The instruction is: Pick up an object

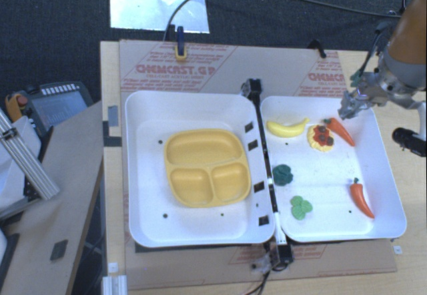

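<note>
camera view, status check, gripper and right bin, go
Gripper over right bin far edge, holding nothing seen. Nearest: carrot beside pizza toy. Banana further left.

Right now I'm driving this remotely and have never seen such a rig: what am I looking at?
One fixed camera looks down at a slant on a bench with two shallow white bins. The grey machine entering from the right is a robot arm; its end effector hangs over the right bin's far edge, near a carrot. I can't see anything held in it. The left bin holds a yellow divided tray. The right bin holds toy food: a banana, a small pizza-like piece, a dark green piece, a lighter green piece and a second carrot.
</note>
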